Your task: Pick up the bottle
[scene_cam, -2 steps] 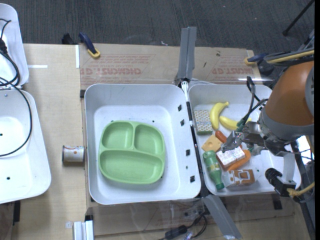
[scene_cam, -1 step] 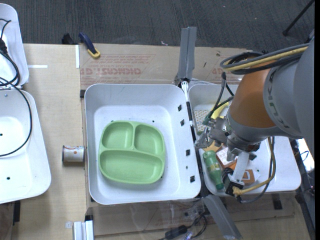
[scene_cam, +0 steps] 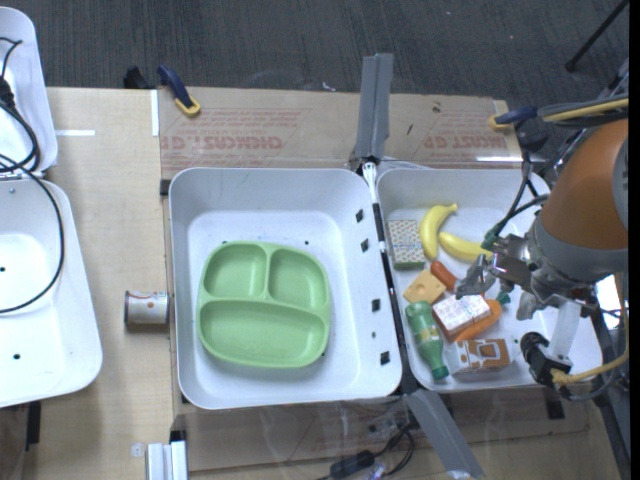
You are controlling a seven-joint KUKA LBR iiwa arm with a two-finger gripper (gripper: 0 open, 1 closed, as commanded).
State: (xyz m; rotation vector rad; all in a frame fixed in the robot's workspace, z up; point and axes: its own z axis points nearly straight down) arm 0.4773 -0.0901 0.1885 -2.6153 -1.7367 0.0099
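Your pincer (scene_cam: 488,280) hangs over the middle of the right bin (scene_cam: 395,193), above the orange-and-white carton (scene_cam: 464,315); you cannot tell from here what state it is in, and nothing visible shows it gripping anything. The bottle (scene_cam: 427,339) lies just left of that carton, on its side along the bin's left wall, its body toward the bin's middle and its narrower end pointing at the near edge. Judge it as a small green plastic bottle: probably light, stiff enough to take a squeeze, but smooth and round, so it may roll or slip out if you pinch it off-centre. Take it across the widest part of the body, with the closing direction square to its long axis; the wall on one side and the carton on the other leave little room. Around it the right bin also holds a banana (scene_cam: 438,234) toward the far edge, a speckled sponge (scene_cam: 405,243) by the left wall, an orange wedge (scene_cam: 424,288), and a printed box (scene_cam: 485,355) at the near edge. The left bin (scene_cam: 190,228) holds a green divided plate (scene_cam: 265,304), its compartments bare. A small can (scene_cam: 146,308) lies on the surface (scene_cam: 110,128) just outside the left bin's left wall.
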